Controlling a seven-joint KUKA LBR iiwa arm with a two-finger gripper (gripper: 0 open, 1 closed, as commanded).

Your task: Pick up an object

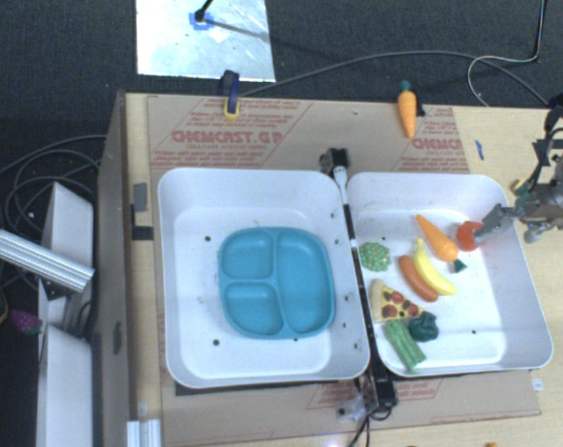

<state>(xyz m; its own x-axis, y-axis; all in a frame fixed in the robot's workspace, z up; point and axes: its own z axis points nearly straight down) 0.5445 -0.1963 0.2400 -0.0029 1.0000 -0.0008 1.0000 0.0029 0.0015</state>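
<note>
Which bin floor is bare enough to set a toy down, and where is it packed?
Right bin: bare floor nearer its right wall, beyond the banana; toys crowd its left half. Left bin: bare strips ring the blue plate. The gripper sits by the red toy.

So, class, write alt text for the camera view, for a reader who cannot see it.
The robot hand reaches from the right to a red toy in the right bin, which holds toy food. The left bin holds a blue divided plate.

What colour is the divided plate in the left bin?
Light blue. The divided plate shows plainly in the camera view, lying flat in the left bin.
</note>
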